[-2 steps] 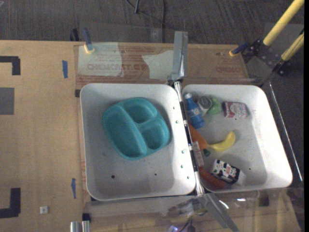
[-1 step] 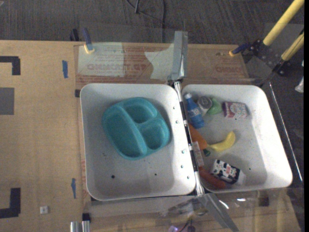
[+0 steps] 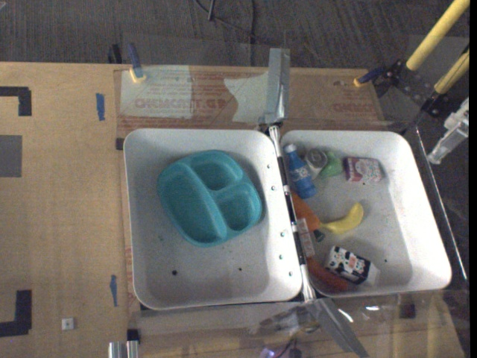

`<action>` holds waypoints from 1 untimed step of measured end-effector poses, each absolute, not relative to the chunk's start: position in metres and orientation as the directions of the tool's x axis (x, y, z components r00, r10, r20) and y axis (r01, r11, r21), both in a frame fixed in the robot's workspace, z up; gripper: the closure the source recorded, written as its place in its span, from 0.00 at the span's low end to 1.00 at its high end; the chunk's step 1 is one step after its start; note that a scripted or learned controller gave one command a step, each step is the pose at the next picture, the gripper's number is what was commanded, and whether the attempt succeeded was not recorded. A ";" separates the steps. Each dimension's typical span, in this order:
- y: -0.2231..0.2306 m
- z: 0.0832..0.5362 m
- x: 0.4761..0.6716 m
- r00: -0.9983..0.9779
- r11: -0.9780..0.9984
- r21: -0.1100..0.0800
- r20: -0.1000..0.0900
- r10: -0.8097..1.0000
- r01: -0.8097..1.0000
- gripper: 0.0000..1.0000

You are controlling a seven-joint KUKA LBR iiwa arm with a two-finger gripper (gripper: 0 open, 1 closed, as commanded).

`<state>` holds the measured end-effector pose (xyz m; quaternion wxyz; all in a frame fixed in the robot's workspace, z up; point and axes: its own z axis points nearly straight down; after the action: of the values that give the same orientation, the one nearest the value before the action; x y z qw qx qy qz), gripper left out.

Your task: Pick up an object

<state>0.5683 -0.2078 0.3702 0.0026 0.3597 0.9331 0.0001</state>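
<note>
A teal divided plate (image 3: 209,198) lies in the left bin (image 3: 223,286), towards its back. The right bin (image 3: 417,222) holds several small things. A blue bottle (image 3: 300,171) lies against the left wall, with a grey round piece (image 3: 318,157) and a green piece (image 3: 332,168) beside it. A pink and white carton (image 3: 363,170) sits at the back. A yellow banana (image 3: 345,220) lies mid-bin, next to an orange object (image 3: 306,212). A black and white box (image 3: 348,264) rests at the front, over a red-orange object (image 3: 328,278).
A metal divider (image 3: 292,222) runs between the two bins. Yellow poles (image 3: 441,27) and black clamps stand at the back right. A pale translucent object (image 3: 451,136) is at the right edge, outside the bin. Taped cardboard lies behind the bins.
</note>
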 end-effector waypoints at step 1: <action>-0.195 0.261 0.495 -0.935 0.935 0.001 -0.004 0.356 0.356 0.00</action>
<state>0.4955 -0.1951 0.2614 0.0022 0.1809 0.9835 0.0001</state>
